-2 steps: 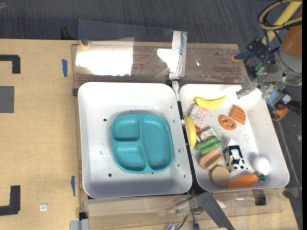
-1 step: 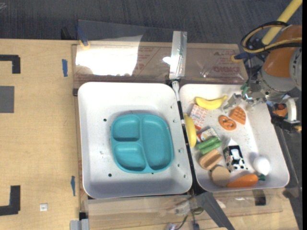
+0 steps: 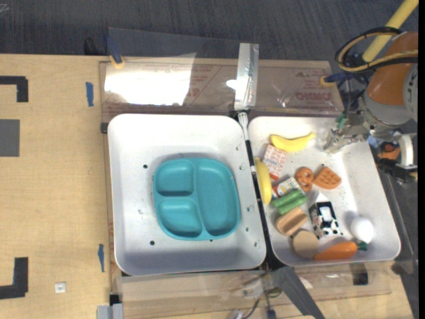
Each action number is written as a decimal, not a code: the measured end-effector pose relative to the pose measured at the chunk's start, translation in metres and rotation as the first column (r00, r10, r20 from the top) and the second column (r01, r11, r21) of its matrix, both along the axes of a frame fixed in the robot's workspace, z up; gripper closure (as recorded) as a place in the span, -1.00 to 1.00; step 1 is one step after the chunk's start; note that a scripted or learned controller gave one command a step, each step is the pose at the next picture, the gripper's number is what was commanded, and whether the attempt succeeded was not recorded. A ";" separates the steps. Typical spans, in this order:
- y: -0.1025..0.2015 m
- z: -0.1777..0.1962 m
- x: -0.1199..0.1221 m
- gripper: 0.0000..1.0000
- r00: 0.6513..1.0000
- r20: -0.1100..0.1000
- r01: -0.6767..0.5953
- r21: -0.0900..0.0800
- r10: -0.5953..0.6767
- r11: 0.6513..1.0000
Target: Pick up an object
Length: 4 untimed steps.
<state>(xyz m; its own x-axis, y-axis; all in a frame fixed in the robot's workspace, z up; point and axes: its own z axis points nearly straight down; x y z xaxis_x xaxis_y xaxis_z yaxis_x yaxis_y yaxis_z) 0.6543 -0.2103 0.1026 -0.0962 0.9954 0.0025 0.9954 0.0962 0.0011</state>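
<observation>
The right bin (image 3: 382, 191) holds a heap of toy foods: a yellow banana (image 3: 291, 141), a red-and-white packet (image 3: 275, 157), an orange waffle piece (image 3: 327, 177), a green vegetable (image 3: 290, 200), a black-and-white carton (image 3: 325, 219), a white egg (image 3: 362, 228) and a carrot (image 3: 337, 250). My gripper (image 3: 340, 137) hangs over the bin's far right corner, to the right of the banana and apart from it. Nothing visible hangs from it. The grey arm with its orange band (image 3: 392, 88) rises behind it at the right edge.
A teal divided plate (image 3: 197, 198) lies in the left bin (image 3: 126, 151). A long yellow piece (image 3: 264, 181) lies against the wall between the bins. Clear plastic sheeting (image 3: 199, 78) and a metal bracket (image 3: 247, 72) stand behind the bins.
</observation>
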 end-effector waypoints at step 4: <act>0.041 -0.005 -0.164 1.00 0.994 0.010 0.108 -0.004 -0.108 0.994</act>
<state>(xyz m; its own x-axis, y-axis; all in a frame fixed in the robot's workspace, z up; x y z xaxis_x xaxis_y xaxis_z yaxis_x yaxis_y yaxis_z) 0.4906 -0.1694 0.0979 0.0120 0.9999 -0.0019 0.9999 -0.0120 0.0105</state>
